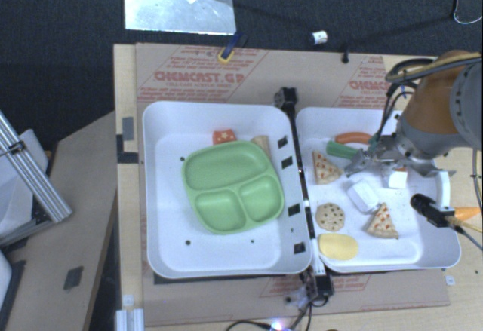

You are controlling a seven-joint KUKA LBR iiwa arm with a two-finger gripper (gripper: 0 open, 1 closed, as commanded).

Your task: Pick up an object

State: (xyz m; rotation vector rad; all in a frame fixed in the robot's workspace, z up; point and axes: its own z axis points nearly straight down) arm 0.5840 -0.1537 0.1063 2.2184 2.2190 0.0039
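Where the counter (90, 171) carries two shallow white bins side by side, seen from above at a slant. Left bin (162, 171): a pale green plastic plate (232, 186) with three compartments, smooth and rounded, near the centre; tucked against its far edge, a small orange-red piece (224, 136) and a tan wedge (261, 144).

Right bin (438, 250): toy food, smooth and moulded. A pizza slice (325, 168), triangular with red dots, near the left wall. An orange sausage (352, 138) near the far left corner, long axis running across the bin. A round tan cookie (330, 216) with dark specks and a flat yellow disc (338, 246) toward the near left corner. A white block (363, 194) around the middle, tilted. A second pizza slice (383, 222) just beside that block, toward the near edge. A small white cube (397, 179) farther right.

Grey arm with an orange band, reaching in from the right. Gripper (361, 163) low over the far half of the right bin, pointing left, a green piece just above it. Width of the gripper's opening: cannot tell; nothing visibly held.

Likely nearest targets: the first pizza slice, just to the gripper's left, and the white block, just toward the near edge from it. Block's long axis diagonal, so probably needing a turned wrist.
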